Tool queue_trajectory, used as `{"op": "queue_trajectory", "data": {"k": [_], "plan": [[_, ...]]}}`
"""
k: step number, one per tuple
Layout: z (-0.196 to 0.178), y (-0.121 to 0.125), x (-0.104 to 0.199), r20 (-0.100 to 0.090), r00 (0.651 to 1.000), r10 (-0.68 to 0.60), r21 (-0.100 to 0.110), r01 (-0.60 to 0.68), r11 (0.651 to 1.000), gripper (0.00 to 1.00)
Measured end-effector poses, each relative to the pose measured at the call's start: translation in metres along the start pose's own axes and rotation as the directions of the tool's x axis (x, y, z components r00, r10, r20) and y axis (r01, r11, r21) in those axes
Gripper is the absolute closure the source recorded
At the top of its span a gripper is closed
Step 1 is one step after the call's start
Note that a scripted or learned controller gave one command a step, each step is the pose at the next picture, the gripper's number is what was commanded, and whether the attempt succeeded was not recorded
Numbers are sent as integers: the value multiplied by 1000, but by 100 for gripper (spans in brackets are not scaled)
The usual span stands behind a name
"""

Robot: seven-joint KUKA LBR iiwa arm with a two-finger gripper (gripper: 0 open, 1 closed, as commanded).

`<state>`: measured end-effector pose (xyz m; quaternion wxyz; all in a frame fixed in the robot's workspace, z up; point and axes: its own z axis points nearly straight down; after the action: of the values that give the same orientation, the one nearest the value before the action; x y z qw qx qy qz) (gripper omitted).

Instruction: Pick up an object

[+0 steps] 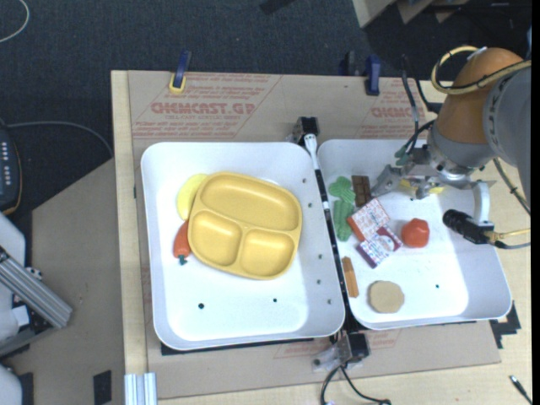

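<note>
The right bin [485,298] holds several small items: a green piece [342,202], a brown bar [361,189], two red-and-white packets [374,232], a red tomato-like ball [415,233], an orange stick [349,277] and a round tan disc [386,296]. My gripper [419,184] hangs below the grey wrist and orange band, over the far part of the right bin. It is just beyond the packets and the red ball. Nothing can be seen held in it.
In the left bin [169,302] lies a yellow divided plate [245,224], with a yellow piece [190,194] and a red-orange pepper [181,241] at its left edge. A black plug and cables [464,224] hang by the right bin's right side.
</note>
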<state>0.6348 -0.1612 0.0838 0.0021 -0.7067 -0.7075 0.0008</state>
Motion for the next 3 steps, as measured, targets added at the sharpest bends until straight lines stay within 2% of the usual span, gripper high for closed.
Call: {"op": "queue_trajectory", "data": {"k": [1, 2, 3], "plan": [[-12, 1, -1, 2, 1000, 0, -5, 0, 1000, 100], [-56, 0, 1, 4, 1000, 1, -10, -1, 1000, 100], [-120, 6, -1, 5, 1000, 0, -13, 0, 1000, 100]]}}
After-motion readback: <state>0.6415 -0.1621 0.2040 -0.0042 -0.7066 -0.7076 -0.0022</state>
